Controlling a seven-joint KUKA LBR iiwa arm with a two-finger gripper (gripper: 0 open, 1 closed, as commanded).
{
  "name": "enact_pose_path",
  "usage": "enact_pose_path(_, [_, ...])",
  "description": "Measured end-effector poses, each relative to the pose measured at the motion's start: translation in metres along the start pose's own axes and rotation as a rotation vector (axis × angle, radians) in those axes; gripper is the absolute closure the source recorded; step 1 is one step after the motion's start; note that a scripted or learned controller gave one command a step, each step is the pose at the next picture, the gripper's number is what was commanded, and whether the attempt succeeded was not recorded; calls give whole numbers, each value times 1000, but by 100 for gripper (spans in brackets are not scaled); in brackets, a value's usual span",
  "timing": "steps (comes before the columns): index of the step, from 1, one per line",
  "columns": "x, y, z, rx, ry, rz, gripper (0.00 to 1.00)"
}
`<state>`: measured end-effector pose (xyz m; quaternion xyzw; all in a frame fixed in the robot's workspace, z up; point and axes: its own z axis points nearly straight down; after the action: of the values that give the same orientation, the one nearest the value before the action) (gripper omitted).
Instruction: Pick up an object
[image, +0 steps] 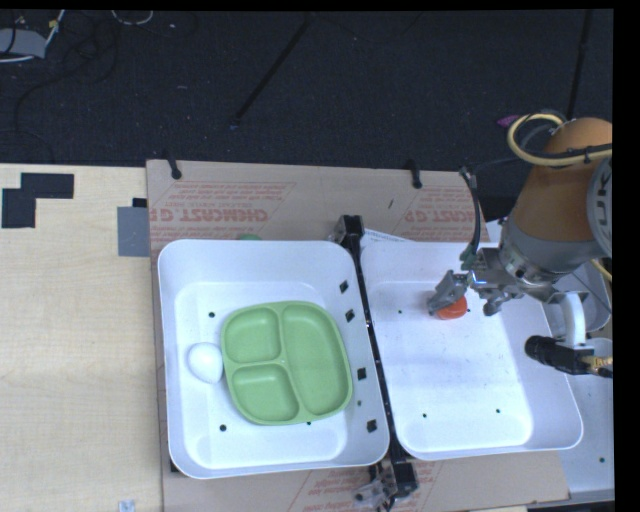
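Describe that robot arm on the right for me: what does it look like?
The arm is bulky and rounded, with a broad orange band above a grey wrist. A yellowish cable loops over its top, and thin dark cables run down beside it. It ends in a small grey metal gripper. A white curved part and a black cylinder sit lower on its right side.

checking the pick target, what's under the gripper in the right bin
A small orange-red object lies on the right bin floor just below the gripper. The gripper covers its upper part, so its full shape and any grasp cannot be seen.
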<state>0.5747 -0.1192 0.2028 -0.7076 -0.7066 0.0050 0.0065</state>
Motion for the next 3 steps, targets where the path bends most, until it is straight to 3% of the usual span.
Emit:
enact_pose_path(1, [0, 3, -8, -13, -1, -2, 0])
enact_pose_path(3, [14, 0, 94, -9, -1, -2, 0])
